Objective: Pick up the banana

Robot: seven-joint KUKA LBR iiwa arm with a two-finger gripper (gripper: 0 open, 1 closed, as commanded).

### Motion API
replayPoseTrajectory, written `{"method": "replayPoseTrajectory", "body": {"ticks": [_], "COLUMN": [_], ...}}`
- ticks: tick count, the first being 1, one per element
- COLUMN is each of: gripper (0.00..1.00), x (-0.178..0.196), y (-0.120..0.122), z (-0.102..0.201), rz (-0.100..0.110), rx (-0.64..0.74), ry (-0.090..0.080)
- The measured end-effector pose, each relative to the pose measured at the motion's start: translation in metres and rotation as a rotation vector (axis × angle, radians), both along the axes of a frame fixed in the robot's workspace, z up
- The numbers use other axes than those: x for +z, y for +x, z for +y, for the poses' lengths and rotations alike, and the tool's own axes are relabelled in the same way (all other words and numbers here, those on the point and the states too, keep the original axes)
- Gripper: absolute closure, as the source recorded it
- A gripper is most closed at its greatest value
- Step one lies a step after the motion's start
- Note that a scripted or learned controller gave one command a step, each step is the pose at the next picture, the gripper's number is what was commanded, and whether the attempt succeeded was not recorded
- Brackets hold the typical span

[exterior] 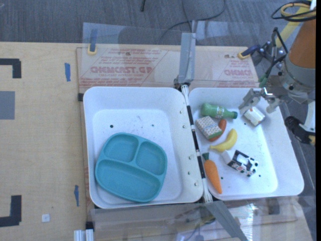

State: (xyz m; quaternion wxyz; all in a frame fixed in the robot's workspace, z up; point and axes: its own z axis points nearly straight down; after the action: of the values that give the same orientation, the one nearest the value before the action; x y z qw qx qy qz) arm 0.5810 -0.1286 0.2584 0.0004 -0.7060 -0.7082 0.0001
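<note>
The yellow banana (225,141) lies in the right bin (281,185), left of the bin's middle, curving up to the right. My gripper (261,103) hangs over the bin's far right part, up and to the right of the banana and well apart from it. Its fingers are open and spread, with nothing between them. A small white block (254,116) lies just in front of the fingertips.
Around the banana are a green bottle (218,111), a small patterned box (209,127), an orange carrot (212,175) and a black-and-white toy (243,163). The left bin (100,104) holds a teal divided plate (131,166).
</note>
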Motion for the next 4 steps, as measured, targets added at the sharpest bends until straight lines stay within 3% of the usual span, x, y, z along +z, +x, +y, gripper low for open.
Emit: {"method": "replayPoseTrajectory", "body": {"ticks": [1, 2, 3, 4], "gripper": [0.0, 0.0, 1.0, 1.0], "x": [-0.137, -0.169, -0.156, -0.038], "y": [0.013, 0.017, 0.019, 0.04], "z": [0.017, 0.01, 0.006, 0.05], "rz": [-0.003, -0.009, -0.019, -0.007], "rx": [0.747, 0.936, 0.927, 0.967], "ry": [0.0, -0.002, -0.008, -0.004]}}
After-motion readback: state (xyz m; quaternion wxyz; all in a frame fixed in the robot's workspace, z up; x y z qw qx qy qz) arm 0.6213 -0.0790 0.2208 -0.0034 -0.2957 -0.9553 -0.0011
